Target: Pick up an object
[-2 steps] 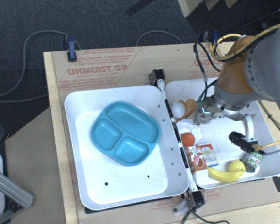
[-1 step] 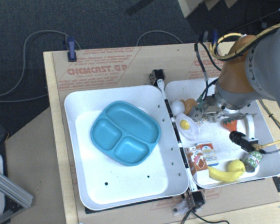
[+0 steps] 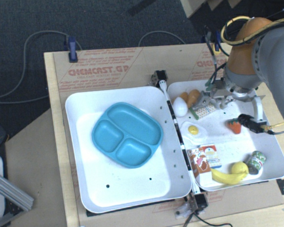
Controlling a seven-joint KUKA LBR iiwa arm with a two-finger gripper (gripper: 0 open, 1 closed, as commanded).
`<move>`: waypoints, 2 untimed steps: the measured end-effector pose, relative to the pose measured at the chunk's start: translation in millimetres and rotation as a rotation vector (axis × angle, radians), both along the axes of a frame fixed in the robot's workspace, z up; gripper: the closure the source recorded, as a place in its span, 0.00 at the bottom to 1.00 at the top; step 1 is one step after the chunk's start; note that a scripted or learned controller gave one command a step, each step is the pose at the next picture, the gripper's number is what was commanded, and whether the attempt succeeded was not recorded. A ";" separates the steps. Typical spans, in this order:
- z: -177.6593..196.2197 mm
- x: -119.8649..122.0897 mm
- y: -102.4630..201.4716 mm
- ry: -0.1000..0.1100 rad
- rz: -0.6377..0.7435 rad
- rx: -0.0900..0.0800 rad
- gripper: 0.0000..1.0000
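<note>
**Around the left bin: bench, clips and cable**

The left bin (image 3: 138, 185) sits on a brown printed board (image 3: 103, 69). A blue divided plate (image 3: 126, 134) lies inside it, toward its upper half. A black clip (image 3: 159, 77) sits at the bin's upper right corner and another (image 3: 196, 202) at its lower right corner. Above the bin's upper left corner, a blue clamp (image 3: 72, 48) grips the board's edge, with a grey cable (image 3: 31, 38) looping left over dark carpet (image 3: 5, 18). An aluminium rail (image 3: 10, 191) lies well left of the bin.

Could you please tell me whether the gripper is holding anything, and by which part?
It cannot be told: the gripper is low by the white egg, its grasp unclear.
</note>
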State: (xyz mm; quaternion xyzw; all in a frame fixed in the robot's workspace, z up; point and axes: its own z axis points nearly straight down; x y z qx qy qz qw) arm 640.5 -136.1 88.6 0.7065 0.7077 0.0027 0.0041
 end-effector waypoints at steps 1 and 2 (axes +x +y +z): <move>1.0 -44.4 -12.0 0.000 -0.005 0.002 0.00; -2.4 -85.5 -57.3 0.010 -0.006 0.001 0.00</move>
